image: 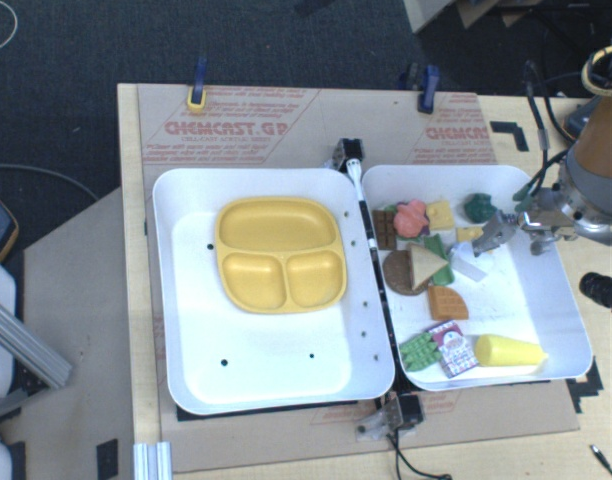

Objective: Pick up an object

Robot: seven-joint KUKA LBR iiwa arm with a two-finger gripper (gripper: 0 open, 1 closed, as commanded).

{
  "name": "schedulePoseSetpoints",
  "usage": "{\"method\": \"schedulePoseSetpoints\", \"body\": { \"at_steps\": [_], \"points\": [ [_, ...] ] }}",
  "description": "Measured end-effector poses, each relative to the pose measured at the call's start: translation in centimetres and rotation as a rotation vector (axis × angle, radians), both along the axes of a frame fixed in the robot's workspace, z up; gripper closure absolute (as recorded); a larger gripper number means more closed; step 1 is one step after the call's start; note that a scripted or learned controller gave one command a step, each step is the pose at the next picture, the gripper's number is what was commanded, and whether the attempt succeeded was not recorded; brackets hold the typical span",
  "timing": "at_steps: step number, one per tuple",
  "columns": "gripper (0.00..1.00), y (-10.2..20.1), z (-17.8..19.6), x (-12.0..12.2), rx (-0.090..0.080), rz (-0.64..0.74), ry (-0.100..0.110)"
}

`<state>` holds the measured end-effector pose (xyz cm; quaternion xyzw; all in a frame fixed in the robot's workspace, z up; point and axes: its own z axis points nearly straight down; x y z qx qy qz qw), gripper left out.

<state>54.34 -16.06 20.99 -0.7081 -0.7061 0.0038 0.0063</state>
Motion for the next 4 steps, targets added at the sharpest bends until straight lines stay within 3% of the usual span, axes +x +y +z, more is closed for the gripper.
{"method": "schedulePoseSetpoints", "body": {
  "at_steps": [1,4],
  "points": [
    [0.00,0.0,0.6,0.3,-0.002,0.003,-0.012],
    [0.00,0.8,-12.7,-0.2,0.000,0.002,-0.008]
  ]
}}
